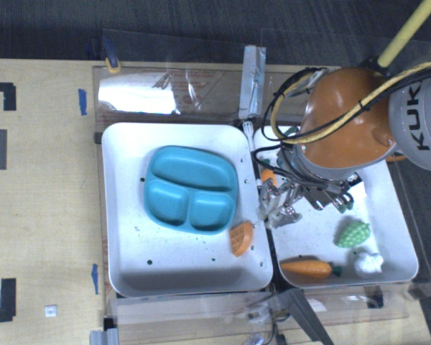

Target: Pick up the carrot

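Above the right bin (399, 214), near its left wall, hangs the pincer (281, 208), state impossible to tell. Lower down, against the near wall, lies the carrot (307, 268), flat and untouched. Probably light, stiff, smooth plastic; best pinched across its thick orange middle.

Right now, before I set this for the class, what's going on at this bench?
A grey robot arm with an orange band reaches in from the right, its gripper low over the near-left part of the right bin, close to the wall between the bins. The carrot it should pick up lies untouched along that bin's front edge, beside a green piece and a white piece. The left bin holds a blue divided tray and an orange bread-like piece.
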Robot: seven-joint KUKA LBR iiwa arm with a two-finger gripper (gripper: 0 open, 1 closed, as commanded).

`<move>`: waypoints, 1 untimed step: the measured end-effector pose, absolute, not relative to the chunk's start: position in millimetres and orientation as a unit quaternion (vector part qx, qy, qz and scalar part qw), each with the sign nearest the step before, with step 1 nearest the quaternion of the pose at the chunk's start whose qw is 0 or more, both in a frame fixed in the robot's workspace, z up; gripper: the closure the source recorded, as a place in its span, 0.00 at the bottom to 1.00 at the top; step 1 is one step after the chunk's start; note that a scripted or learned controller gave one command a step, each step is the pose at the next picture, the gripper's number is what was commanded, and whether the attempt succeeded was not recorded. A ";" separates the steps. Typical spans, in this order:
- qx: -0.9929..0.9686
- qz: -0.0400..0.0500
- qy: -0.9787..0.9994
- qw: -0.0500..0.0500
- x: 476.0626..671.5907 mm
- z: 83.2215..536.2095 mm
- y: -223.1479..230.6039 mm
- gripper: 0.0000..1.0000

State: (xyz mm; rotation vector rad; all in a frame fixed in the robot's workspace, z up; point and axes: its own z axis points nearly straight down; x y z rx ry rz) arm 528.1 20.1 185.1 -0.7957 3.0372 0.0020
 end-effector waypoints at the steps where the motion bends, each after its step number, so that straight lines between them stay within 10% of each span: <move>1: -0.515 -0.001 0.857 0.005 563.8 252.9 9.9 1.00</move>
